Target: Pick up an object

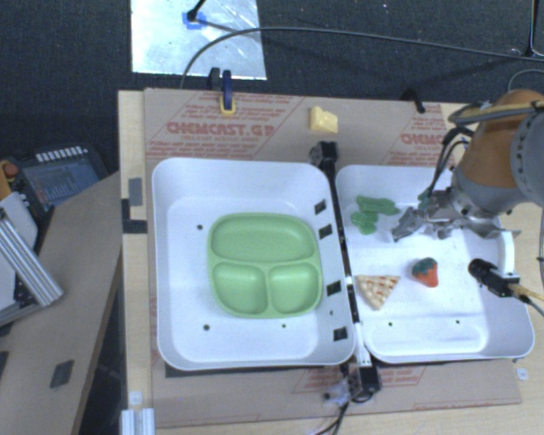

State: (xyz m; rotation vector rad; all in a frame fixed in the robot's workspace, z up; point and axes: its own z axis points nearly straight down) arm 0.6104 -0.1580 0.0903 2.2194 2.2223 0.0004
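Observation:
The right bin (435, 338) holds three small toys. A green leafy piece (374, 212) lies near its far left corner. A red strawberry-like piece with a green top (424, 271) sits near the middle. A tan triangular slice (377, 288) lies close to the divider. My gripper (408, 226) reaches in from the right and hangs low over the bin, just right of the green piece and above-left of the red one. Nothing shows in its grasp.
The left bin (177, 198) carries a green divided plate (264, 265). A yellow wedge (324, 119) lies on the cardboard behind the bins. A black clip divider (337, 243) runs between the bins. Grey equipment stands off the bench at the left.

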